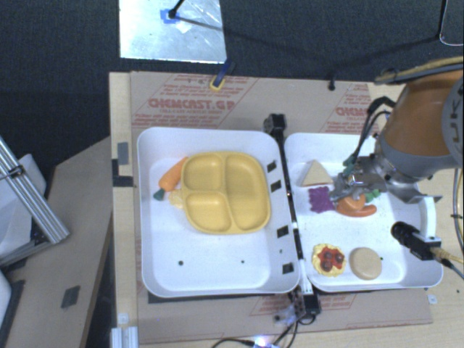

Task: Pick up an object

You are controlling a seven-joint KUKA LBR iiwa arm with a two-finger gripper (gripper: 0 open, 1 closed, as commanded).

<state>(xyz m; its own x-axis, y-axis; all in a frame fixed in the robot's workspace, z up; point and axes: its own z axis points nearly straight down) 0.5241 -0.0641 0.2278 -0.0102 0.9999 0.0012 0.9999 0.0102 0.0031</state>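
In the right bin (417, 270) lie a tan wedge (316, 172), a purple bunch of grapes (319, 199), an orange-red sausage-like piece (357, 209), a small round pizza (328, 259) and a beige round bun (365, 263). The gripper (352, 189) hangs low over the bin's middle, right above the orange-red piece and beside the grapes. Its metal tip covers part of that piece. Whether it touches either one I cannot tell. The grey arm with the orange band reaches in from the right.
The left bin (156, 259) holds a yellow divided plate (221, 192) and an orange carrot (171, 175) at the plate's left edge. A black divider (286, 194) runs between the bins. A black part (409, 239) of the arm sticks out over the right bin's right rim.
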